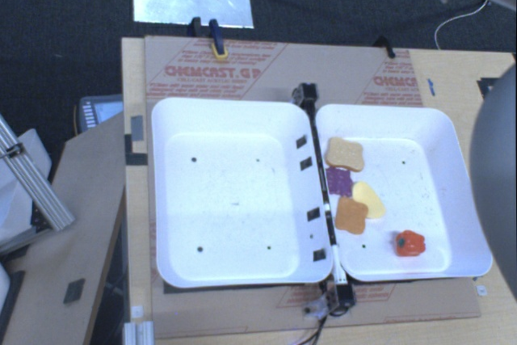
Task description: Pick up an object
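The grey arm appears as a large blurred mass at the right edge and across the upper right corner. Its end effector cannot be made out, so how far it is open, and whether it holds or touches anything, cannot be told.

The objects all lie in the right shallow white plastic bin, gathered toward its left wall, next to the seam between the two bins. Farthest from the camera is a tan toast-shaped slice with rounded corners, flat on the bin floor, its long axis running roughly left to right. Just below it, touching or slightly tucked under it, lies a small purple flat piece. Beside that sits a pale yellow rounded flat piece, which overlaps an orange-brown square slice with soft corners; that slice's long axis runs roughly near to far. Apart from this cluster, nearer the front right corner, a small glossy red lumpy object shaped like a pepper or tomato rests alone; which way it points is unclear.

The left shallow white plastic bin has a smooth, matte floor with a few dark dots. Both bins rest on a brown cardboard sheet printed with red lettering over the pale wooden tabletop. Black clips line the seam between the bins.
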`<control>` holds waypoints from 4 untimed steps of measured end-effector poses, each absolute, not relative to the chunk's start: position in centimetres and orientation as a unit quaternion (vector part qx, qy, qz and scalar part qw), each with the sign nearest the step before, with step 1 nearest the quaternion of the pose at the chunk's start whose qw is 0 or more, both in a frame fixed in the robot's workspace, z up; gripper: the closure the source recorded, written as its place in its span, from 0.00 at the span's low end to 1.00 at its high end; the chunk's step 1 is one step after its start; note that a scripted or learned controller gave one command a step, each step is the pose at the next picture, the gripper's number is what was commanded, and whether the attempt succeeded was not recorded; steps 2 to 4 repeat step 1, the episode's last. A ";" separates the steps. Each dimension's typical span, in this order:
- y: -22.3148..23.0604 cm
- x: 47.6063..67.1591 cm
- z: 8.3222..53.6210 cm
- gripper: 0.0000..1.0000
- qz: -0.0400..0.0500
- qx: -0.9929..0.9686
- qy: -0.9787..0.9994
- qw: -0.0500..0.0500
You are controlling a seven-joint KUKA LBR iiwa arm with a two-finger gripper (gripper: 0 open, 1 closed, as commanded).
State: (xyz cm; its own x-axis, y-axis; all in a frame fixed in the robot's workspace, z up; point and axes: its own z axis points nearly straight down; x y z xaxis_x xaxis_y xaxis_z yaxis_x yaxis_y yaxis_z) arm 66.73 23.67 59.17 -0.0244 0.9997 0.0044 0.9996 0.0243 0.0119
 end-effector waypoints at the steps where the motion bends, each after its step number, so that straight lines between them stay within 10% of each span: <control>1: 23.7 66.7 59.1 0.00 0.006 0.698 0.716 0.002; 4: 23.7 66.7 59.1 0.00 0.006 0.698 0.716 0.002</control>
